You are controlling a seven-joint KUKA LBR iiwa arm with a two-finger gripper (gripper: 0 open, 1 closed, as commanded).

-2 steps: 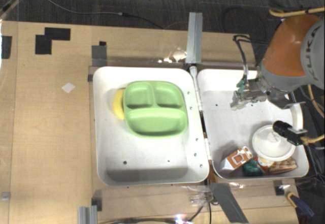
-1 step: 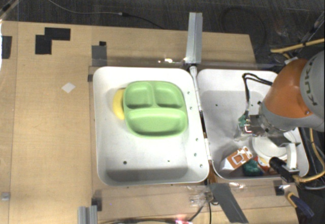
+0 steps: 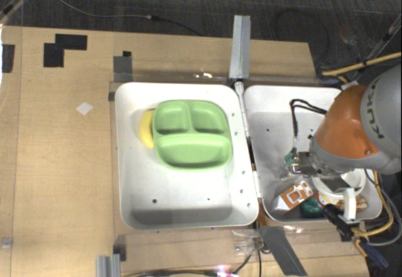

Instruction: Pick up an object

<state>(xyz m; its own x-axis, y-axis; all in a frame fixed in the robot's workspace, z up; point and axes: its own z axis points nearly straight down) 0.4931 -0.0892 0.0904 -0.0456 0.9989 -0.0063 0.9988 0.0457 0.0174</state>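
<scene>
Green divided plate [image 3: 190, 134] in left bin [image 3: 182, 203], over a yellow object [image 3: 146, 128], with bare floor toward the near wall. Arm [image 3: 352, 128] crowding right bin [image 3: 270, 137]; claw [image 3: 317, 191] low by the near rim, beside an orange-and-white packet [image 3: 295, 195] and dark green item [image 3: 311, 208]. Claw state: cannot tell.

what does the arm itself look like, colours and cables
The arm has a grey, rounded body with a large glossy orange band above the wrist and dark lettering on the grey shell. A thin black cable loops beside it, and the wrist hardware below is pale and metallic.
</scene>
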